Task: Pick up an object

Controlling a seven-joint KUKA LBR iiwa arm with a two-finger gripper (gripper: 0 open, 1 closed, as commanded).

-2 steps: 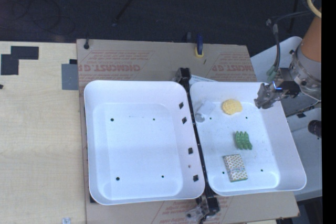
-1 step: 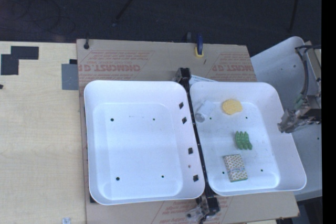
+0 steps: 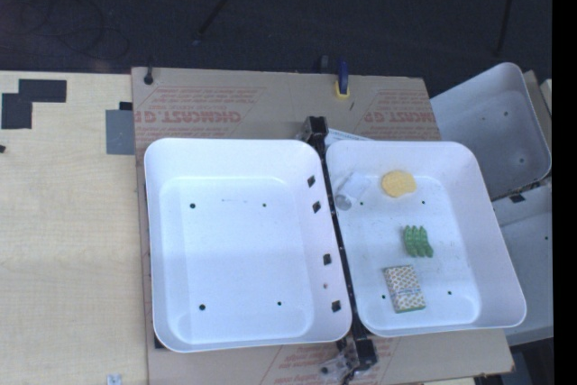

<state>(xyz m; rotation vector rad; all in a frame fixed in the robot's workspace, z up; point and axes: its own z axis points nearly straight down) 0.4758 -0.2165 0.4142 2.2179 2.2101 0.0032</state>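
Two white bins sit side by side on a brown cardboard sheet (image 3: 225, 108), touching along a black seam. The right bin (image 3: 488, 194) holds the things to be picked: a round yellow piece (image 3: 398, 184) near its far side, a small green ridged object (image 3: 416, 241) just nearer than that, and a little patterned box (image 3: 404, 288) nearest the front rim, lying flat. Something pale and clear (image 3: 348, 191) lies by the seam; I can't make it out. The left bin (image 3: 169, 194) shows only bare floor. How the claw stands, I cannot tell.
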